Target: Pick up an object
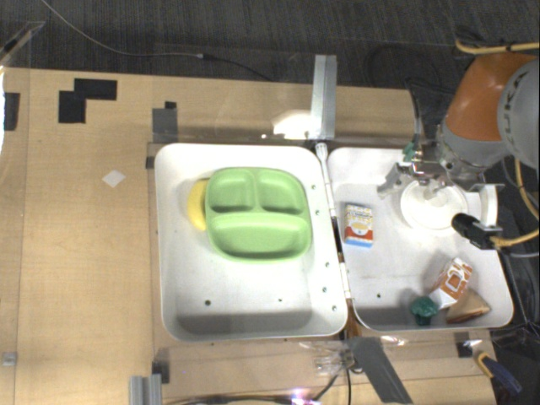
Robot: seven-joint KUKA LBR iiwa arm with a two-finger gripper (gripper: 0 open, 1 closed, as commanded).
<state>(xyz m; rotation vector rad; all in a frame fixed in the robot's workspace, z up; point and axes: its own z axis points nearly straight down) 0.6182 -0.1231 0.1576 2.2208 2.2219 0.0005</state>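
The right bin (380, 268) holds a small white carton with orange and blue print (359, 224), a white round dish (432, 207), a brown and orange packet (457, 287) and a small green object (424, 309). The arm comes in from the right, and my gripper (428, 175) hangs over the back of the right bin, directly above the white dish. I see nothing held in it. The left bin (245, 306) carries a green divided plate (256, 212) with a yellow object (197, 204) poking out from under its left edge.
A metal post (324, 99) rises behind the seam between the bins. The grey and orange arm (489, 108) covers the right bin's back right corner. Bare wooden bench (76, 251) spreads to the left, with black markers (84, 98) at the back.
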